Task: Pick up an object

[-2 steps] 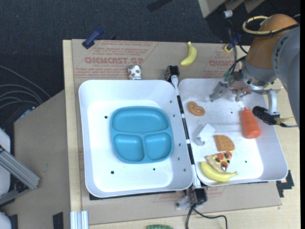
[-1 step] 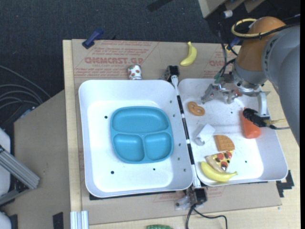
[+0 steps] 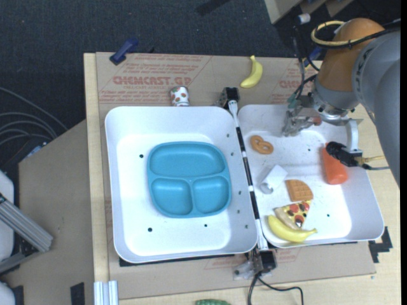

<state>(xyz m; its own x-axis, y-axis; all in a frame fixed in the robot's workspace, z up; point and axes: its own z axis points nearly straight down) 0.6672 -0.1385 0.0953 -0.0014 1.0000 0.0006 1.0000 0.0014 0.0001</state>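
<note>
My gripper (image 3: 296, 123) hangs low over the back of the right bin (image 3: 362, 224), under the grey wrist and its orange band. Just to its front left lies a brown pretzel (image 3: 261, 145). An orange carrot-shaped piece (image 3: 335, 168) with a black end lies to the gripper's right. Nearer the front are a white block (image 3: 275, 177), a tan toast piece (image 3: 299, 189), a pizza slice (image 3: 297, 214) and a yellow banana (image 3: 289, 231). I see nothing held in the gripper.
The left bin (image 3: 121, 202) holds a blue divided plate (image 3: 189, 176). On the cardboard behind the bins lie a second small banana (image 3: 252, 74), a small spotted toy (image 3: 180, 95) and a blue object (image 3: 124, 51). A black clamp (image 3: 229, 97) sits between the bins.
</note>
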